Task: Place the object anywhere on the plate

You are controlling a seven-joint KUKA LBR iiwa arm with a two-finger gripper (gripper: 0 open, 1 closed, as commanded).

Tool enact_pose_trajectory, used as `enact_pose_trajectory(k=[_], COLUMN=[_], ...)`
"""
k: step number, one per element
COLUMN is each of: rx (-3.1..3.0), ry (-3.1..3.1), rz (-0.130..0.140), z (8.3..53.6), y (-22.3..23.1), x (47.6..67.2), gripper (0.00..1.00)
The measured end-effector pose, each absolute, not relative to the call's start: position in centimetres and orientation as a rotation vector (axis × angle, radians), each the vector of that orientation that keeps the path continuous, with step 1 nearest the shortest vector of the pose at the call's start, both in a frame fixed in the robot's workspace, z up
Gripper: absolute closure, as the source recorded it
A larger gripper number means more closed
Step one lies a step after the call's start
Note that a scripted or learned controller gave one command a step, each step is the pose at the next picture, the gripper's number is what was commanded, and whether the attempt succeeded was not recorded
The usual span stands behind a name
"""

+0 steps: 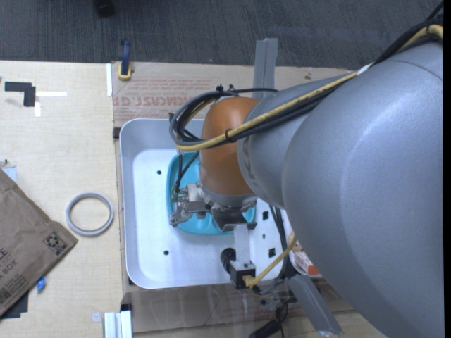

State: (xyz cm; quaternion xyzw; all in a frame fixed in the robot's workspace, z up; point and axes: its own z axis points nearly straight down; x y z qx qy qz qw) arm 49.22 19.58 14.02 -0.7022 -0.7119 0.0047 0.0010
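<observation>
Plate (184, 220): light blue, lies flat in the left white bin (144, 210), toward its right half. Mostly hidden under the arm's wrist; only its left rim and lower edge show. Object: cannot tell, nothing distinguishable on the visible part.

**Surfaces on the bench**

The arm (352, 189) is showing a smooth grey painted shell with a soft sheen, and its orange band (225, 146) is gleaming glossily. The white bin (141, 189) is looking like smooth, slightly shiny plastic. The plate (184, 220) inside it is appearing as bright blue glossy plastic. At nine o'clock the bench top (56, 139) is reading as pale matt wood grain, the tape ring (89, 213) is looking smooth and grey-white, and the box (28, 245) is showing dull brown cardboard.
</observation>
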Motion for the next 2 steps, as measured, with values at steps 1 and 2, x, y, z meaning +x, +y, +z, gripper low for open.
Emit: enact_pose_trajectory(k=[1, 2], rx=[-2.263, -2.263], ry=[-2.18, -2.18], rz=[0.006, 0.006], z=[20.0, 19.99], y=[10.65, 10.67], x=[49.99, 49.98], gripper=[0.0, 0.0])
